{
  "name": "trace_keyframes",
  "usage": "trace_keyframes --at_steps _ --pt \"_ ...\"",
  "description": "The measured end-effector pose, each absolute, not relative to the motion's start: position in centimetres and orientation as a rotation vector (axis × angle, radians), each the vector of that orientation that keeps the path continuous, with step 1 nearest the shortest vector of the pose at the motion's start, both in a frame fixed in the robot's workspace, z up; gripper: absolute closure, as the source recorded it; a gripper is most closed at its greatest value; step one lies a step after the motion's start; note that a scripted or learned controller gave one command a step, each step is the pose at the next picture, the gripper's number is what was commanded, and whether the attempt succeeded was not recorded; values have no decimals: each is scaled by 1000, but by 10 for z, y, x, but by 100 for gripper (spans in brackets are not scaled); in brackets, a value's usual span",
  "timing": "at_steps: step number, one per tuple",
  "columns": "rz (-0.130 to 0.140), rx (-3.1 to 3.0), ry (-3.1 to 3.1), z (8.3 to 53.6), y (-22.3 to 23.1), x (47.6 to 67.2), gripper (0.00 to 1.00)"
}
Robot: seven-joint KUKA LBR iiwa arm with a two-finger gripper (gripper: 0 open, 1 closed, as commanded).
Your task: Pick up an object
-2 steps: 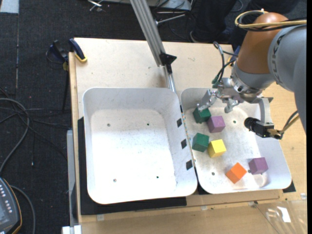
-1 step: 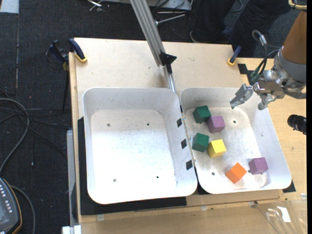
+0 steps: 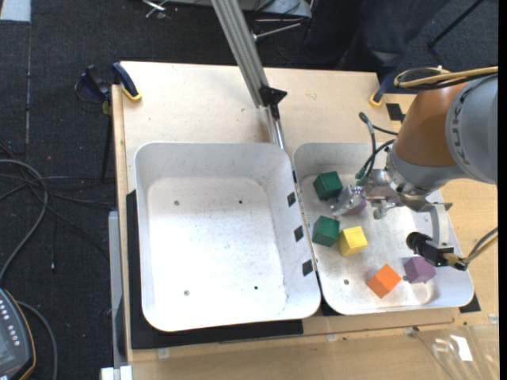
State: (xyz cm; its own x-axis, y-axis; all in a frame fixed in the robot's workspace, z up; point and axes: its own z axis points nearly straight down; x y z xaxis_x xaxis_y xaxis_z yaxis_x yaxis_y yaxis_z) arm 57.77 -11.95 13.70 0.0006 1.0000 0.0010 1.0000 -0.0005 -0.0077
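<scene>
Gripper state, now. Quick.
Gripper: down in the right bin between the two green blocks, at a purple object; open, closed or holding cannot be told.

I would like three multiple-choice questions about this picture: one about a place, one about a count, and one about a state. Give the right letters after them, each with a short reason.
1. In which bin do the blocks lie?
A. the left bin
B. the right bin
C. some in each bin

2. How many green blocks are in that bin?
A. one
B. two
C. three

3. How is the orange block lying?
A. free on the bin floor
B. between the gripper's fingers
C. stacked on the yellow block

Answers:
1. B: every block lies in the right bin, while the left bin has no blocks.
2. B: one green block lies near the top and a second green block sits below it.
3. A: the orange block rests alone on the floor, apart from the yellow block and from the gripper.
</scene>
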Motion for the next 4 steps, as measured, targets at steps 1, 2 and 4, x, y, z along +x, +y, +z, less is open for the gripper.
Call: trace_keyframes --at_steps 1,2,4 --pt "-2 -2219 -2230 94 -106 628 0" --pt "-1 -2220 -2226 105 -107 626 100" --pt "1 -2222 -2223 188 -107 641 100"
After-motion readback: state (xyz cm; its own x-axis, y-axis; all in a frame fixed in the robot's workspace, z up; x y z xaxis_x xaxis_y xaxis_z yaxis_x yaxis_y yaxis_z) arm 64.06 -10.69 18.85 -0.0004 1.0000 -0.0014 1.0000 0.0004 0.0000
